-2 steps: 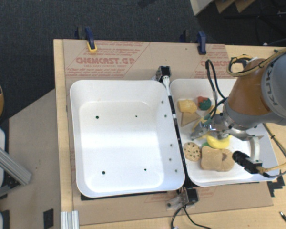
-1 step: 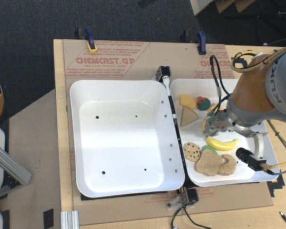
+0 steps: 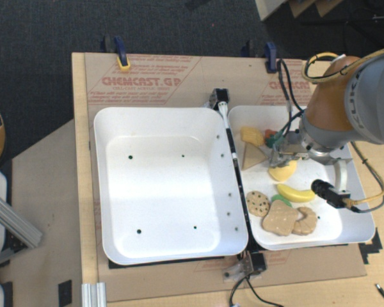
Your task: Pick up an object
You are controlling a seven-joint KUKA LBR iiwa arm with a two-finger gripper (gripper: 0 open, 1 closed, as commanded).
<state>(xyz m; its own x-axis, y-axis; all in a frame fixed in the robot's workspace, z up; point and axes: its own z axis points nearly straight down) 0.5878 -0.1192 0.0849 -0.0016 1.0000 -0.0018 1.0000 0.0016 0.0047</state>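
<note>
The right bin [image 3: 352, 232] holds several toy foods. My gripper [image 3: 283, 160] hangs low over the bin's middle, right above a pale yellow lemon-like piece [image 3: 282, 171]. A yellow banana [image 3: 295, 193] lies just below it. A yellow cheese-like piece [image 3: 251, 135] and a tan wedge [image 3: 251, 158] sit to the gripper's left. Beside the cheese shows a small red and green item [image 3: 269, 133]. Near the bin's front lie a chocolate chip cookie [image 3: 258, 203], a slice of toast [image 3: 280, 219] and a brown cookie [image 3: 305, 221]. The arm's body hides the fingers.
The left bin [image 3: 109, 171] stands beside the right one, with a black divider strip [image 3: 232, 165] running between them. A black cable connector [image 3: 329, 194] sticks out over the right bin's right side. Clamps hold the cardboard base at the back.
</note>
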